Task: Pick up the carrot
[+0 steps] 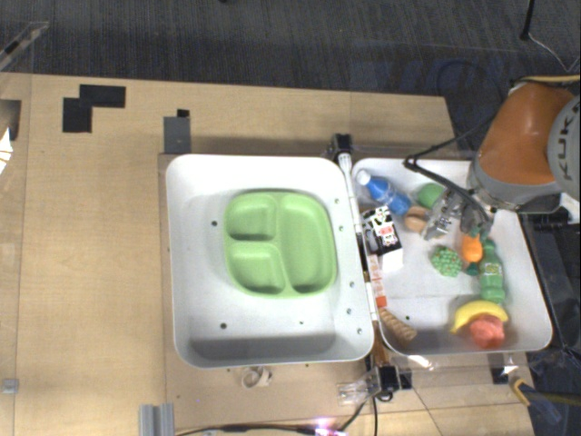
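Small orange carrot (pixel 471 249), right bin, beside green veg.

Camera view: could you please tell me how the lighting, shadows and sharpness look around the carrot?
Camera view: even, soft lighting; the arm's hand throws a faint shadow on the right bin; the carrot and neighbouring toys look slightly soft and small; the green tray shows a mild sheen, no harsh glare.

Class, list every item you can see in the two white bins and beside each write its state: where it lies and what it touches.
green divided plate: flat in left bin
carrot: in right bin, just below the gripper
green bumpy toy: beside carrot
banana: lying against red fruit
blue bottle: on its side, top left of right bin
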Motion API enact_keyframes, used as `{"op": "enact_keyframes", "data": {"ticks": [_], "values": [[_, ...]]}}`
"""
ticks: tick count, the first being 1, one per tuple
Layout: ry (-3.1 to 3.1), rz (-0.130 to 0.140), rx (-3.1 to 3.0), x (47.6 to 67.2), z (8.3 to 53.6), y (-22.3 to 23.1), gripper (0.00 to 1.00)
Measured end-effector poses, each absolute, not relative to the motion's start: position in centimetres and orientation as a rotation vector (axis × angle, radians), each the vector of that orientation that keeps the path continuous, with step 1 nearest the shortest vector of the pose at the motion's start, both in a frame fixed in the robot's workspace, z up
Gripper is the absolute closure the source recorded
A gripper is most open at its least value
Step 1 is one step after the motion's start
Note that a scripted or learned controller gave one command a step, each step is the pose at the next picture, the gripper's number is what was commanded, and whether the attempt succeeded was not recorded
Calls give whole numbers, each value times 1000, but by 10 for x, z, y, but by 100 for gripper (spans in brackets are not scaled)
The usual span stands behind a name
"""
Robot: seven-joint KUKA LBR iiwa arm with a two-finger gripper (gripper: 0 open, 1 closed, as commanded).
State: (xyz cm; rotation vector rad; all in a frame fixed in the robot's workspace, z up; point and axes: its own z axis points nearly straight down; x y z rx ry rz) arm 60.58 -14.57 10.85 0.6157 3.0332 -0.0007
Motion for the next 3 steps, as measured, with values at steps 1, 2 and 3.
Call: {"op": "enact_keyframes", "data": {"ticks": [1,2,3], "values": [[3109,-8,114,617,96,-192,100],[3021,-22,-735,575,98,-194,100],[3028,-15,-737,572,93,-194,0]]}}
